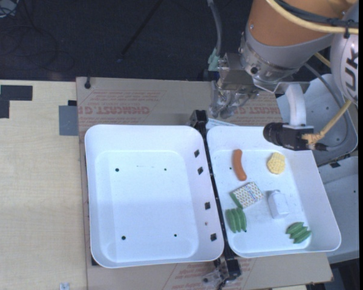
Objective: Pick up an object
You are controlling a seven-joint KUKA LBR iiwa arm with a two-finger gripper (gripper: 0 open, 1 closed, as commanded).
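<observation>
Nearest the camera, at the front edge of the board, a strip of reversed red printing (193, 275) showed below the bins, too small to read. The right bin (327, 234) held all the objects. Closest in it lay a green pea pod (298, 232) near the front right corner, and a second green pod (236, 219) close to the wall shared with the other bin. Just beyond that pod sat a small checkered packet (247, 194), tilted, with a pale grey block (277, 203) a little to its right. Farther back were an orange sausage-like piece (239, 164), lying lengthwise, and a round yellow waffled piece (276, 163), the two set apart. The left bin (100, 162) showed its white floor with a few dark dots.

Behind the bins, the brown board (139, 104) carried mirrored red lettering (120, 109), not legible with certainty. Farthest back, the gripper (228, 104) hung over the back rim of the right bin, above the board, apart from every object; whether its fingers were spread or pressed together could not be told. Nothing was seen held.
</observation>
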